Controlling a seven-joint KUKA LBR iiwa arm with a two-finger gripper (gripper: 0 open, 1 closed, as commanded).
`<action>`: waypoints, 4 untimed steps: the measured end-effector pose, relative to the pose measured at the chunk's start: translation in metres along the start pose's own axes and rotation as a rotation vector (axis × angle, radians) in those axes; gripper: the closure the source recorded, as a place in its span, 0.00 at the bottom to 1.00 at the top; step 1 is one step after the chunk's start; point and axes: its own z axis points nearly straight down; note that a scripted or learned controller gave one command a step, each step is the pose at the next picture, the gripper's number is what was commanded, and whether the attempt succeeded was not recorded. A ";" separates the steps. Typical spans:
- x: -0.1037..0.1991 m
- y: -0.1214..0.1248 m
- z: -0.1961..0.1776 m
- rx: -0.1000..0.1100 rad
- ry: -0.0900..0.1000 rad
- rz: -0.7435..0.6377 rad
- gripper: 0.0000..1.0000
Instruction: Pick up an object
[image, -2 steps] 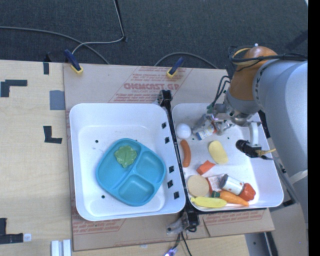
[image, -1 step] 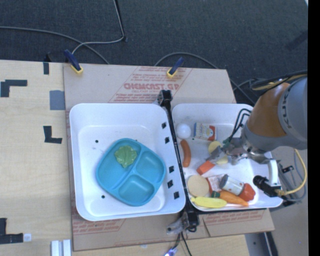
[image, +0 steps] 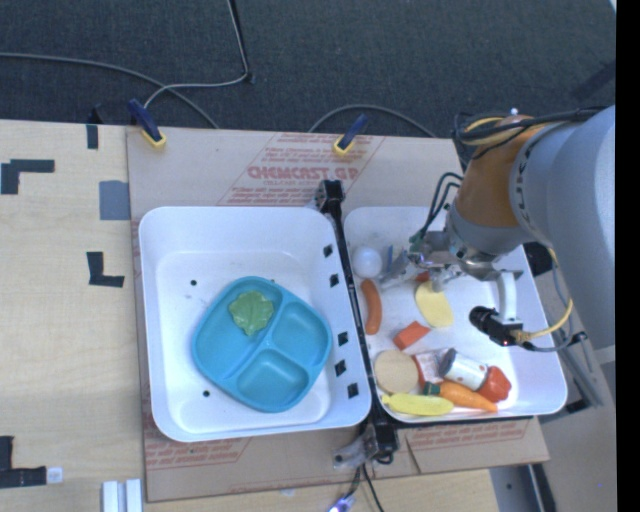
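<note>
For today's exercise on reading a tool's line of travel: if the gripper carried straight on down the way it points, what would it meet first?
Probably the bare floor of the right-hand white bin, between the small white ball and the pale yellow piece. The gripper hangs there, but depth is unclear from this slanted view.

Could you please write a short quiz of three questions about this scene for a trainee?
1. True or false: the blue plate lies in the right bin.
2. What lies in one section of the plate?
A. green leaf
B. banana
C. carrot
3. Over which bin is the gripper?

Key:
1. False, it lies in the left bin.
2. A.
3. The right bin.
</note>
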 end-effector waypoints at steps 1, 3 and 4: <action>-0.017 0.052 0.001 0.000 -0.001 0.001 0.00; 0.018 0.052 0.021 0.039 -0.004 -0.002 0.00; -0.005 0.051 0.024 0.047 0.012 -0.009 0.00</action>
